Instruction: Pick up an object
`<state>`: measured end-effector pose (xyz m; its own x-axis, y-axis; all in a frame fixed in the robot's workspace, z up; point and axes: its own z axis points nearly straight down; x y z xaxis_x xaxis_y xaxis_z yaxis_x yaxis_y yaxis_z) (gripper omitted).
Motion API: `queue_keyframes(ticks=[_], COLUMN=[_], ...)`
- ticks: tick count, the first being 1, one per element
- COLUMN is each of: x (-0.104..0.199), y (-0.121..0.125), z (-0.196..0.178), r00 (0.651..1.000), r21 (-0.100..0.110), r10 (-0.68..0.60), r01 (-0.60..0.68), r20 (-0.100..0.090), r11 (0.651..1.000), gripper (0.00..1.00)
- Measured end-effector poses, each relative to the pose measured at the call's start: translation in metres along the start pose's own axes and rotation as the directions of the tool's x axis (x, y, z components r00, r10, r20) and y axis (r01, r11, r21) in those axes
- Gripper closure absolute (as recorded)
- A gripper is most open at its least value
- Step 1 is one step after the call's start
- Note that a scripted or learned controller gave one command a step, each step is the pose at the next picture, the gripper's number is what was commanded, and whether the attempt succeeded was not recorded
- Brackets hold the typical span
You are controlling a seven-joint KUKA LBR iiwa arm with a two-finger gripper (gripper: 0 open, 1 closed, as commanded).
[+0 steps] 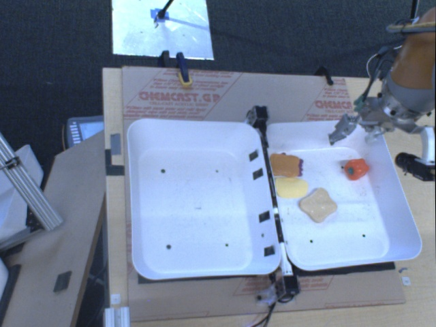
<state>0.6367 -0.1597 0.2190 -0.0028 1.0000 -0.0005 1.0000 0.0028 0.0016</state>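
Note:
The right bin (395,210) holds several small items. A red-orange pepper-like piece (355,169) with a green tip lies near its far right. An orange-brown block with a purple edge (286,164) sits by the left wall, a flat yellow piece (291,188) lies just in front of it, and a beige lumpy piece (318,205) is nearer the middle. My gripper (355,133) hovers above the bin's far edge, a little behind the pepper piece. Its fingers (338,131) are spread open with nothing between them.
The left bin (136,182) stands beside the right one, joined by a black-clipped divider (267,196). A cardboard sheet (204,94) lies under both bins. A shiny metal plate (162,19) sits behind them, and a grey device (83,129) is at the left.

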Motion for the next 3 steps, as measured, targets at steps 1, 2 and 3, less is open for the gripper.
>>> queue_keyframes(ticks=[1,2,3], x=[0.0,0.069,0.15], y=[0.001,0.019,0.015], z=[-0.011,-0.086,-0.199], r00=[1.0,1.0,1.0], r21=[-0.004,-0.01,-0.016], r10=[-0.003,-0.009,-0.011], r01=[0.003,0.009,0.011], r20=[0.001,-0.001,-0.003], r11=[1.0,1.0,1.0], gripper=[1.0,1.0,1.0])
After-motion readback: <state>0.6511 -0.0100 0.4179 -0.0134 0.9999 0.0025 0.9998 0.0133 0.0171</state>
